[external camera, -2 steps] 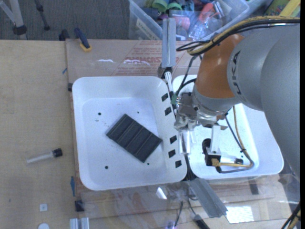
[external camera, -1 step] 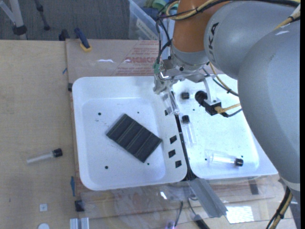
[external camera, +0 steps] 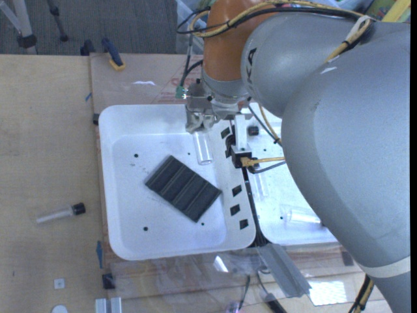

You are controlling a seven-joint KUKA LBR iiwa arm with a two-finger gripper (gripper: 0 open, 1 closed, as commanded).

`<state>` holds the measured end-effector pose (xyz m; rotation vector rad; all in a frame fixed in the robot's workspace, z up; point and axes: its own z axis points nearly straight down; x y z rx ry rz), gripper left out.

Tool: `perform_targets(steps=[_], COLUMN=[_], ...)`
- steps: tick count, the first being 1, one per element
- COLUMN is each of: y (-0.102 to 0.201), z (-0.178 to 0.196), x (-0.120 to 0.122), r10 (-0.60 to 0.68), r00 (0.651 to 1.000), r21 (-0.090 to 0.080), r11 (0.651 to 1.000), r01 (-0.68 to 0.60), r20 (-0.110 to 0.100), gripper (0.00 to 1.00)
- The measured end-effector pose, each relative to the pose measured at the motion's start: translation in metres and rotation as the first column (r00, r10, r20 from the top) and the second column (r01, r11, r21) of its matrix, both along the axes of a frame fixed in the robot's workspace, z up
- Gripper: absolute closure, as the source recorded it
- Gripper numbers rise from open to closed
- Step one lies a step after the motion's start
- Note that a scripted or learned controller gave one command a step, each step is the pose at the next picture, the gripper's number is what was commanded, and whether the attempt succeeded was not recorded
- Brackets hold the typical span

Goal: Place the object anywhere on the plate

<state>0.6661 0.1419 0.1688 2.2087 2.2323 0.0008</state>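
A black ridged rectangular plate [external camera: 182,188] lies tilted on the floor of the left white bin [external camera: 124,240]. My gripper [external camera: 201,124] hangs over the back of that bin, beyond the plate's far corner. A short clear tube [external camera: 204,149] reaches down from between its fingers, which are shut on the tube's upper end. The tube's lower end is just above and behind the plate, apart from it.
The right bin [external camera: 293,237] holds two clear tubes [external camera: 303,217] [external camera: 258,184] and is mostly hidden by the arm. A clear tube with a black cap [external camera: 60,214] lies on the bench to the left. Black clips [external camera: 238,191] line the rim between the bins.
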Motion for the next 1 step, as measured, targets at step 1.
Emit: perform_targets(steps=[1], y=[0.0002], z=[0.0001], x=[0.0000], r10=[0.000], r00=[1.000], r21=[0.000], r11=[1.000], r01=[0.000], r20=[0.000], gripper=[0.00])
